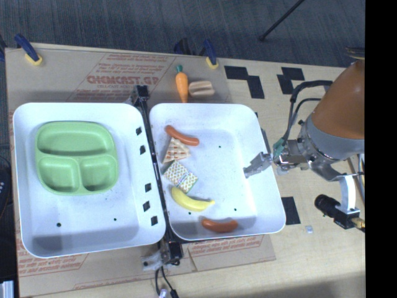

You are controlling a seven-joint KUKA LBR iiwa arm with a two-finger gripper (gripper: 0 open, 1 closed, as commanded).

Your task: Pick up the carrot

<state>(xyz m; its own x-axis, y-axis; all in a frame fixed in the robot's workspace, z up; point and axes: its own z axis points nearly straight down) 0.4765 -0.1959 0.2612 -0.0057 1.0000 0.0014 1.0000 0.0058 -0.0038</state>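
Carrot [181,85] lies on the table [298,253], outside the right bin [248,120] at its 12 o'clock rim, beside a bun [201,89]. Jaws [255,164] hover over the bin's 3 o'clock edge; opening cannot be told.

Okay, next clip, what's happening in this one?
A robot arm reaches in from the right, its pincer over the right edge of the right bin, holding nothing. The carrot lies outside the bins, on the bench just behind them, beside a small bun-like toy. A green tray sits in the left bin.
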